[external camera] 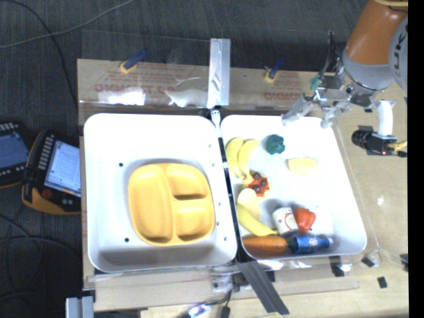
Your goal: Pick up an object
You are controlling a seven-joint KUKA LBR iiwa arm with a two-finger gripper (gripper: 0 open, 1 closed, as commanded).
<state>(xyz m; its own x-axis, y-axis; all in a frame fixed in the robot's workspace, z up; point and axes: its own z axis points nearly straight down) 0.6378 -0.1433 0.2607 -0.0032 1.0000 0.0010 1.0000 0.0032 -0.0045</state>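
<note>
Nearest my camera, along the front wall of the right bin (354, 234), I see a carrot (265, 245) lying flat, touching a blue bottle (309, 244) to its right. Just behind them sit a small white can with a red label (283, 218) and a red piece (304, 218) against it. A banana (250, 218) curves along the bin's left side, with a small red and black toy (258, 183) just behind it. Further back two more bananas (238, 156) lie side by side near the divider, a pale yellow block (302, 165) rests alone toward the right, and a dark teal lump (275, 144) sits near the back wall.

In the left bin (106, 177) I have a yellow divided tray (171, 202) lying flat in the middle.

The jaws (311, 111) hang over the right bin's far right corner, above the rim, well apart from every item. They grasp nothing; the two fingers look spread apart. Blue and yellow clamps (136, 59) pin the plastic sheet at the tabletop's far edge.
</note>
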